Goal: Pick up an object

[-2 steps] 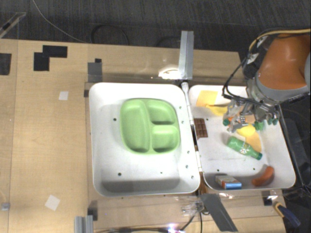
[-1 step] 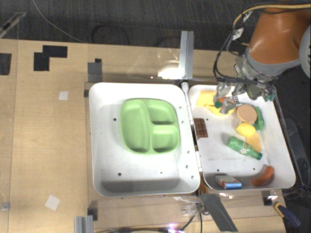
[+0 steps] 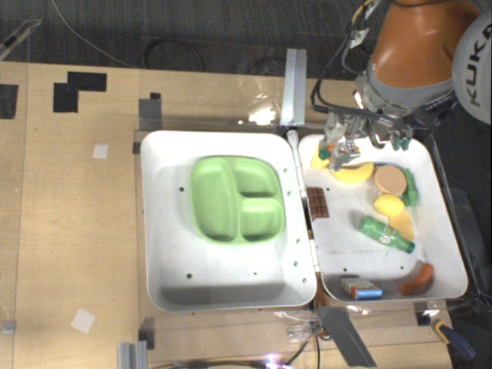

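The arm's claw, its grip state impossible to tell, hovers at the curved yellow plastic banana, likely light, stiff, slippery, best pinched mid-body.

bench: pale wooden tabletop spreading left of and below the end effector | floor: dark grey carpet beyond it | markers: black square patches far left | light: bright glare spot just left
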### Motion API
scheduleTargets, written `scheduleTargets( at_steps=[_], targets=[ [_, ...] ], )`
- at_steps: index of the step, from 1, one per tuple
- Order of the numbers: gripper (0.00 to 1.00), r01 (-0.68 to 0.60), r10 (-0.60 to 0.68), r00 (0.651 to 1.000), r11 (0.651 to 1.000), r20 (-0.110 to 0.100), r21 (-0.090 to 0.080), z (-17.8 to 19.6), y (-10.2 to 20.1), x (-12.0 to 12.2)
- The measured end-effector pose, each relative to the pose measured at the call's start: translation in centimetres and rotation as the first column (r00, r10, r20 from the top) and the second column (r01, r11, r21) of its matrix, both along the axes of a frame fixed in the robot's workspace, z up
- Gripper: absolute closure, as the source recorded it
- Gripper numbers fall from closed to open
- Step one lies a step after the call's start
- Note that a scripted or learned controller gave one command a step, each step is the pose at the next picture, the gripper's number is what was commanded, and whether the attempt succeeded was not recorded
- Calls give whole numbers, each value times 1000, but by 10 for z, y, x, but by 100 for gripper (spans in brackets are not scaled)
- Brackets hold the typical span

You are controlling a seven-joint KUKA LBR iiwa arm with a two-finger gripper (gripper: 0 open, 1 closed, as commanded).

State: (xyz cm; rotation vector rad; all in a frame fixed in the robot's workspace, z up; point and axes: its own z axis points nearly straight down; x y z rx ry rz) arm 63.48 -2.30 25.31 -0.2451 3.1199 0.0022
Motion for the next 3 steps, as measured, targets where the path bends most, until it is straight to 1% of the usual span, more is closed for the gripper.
scheduleTargets(
  at_steps=[1,2,3],
  targets=[
    [100,-267,267,964,964,-2,-6,11,-51,-87],
    [100,-281,281,960,960,-13,0,-130,-97,-112],
    [100,-442,442,897,897,1,-8,-52,-52,-94]
  ],
)
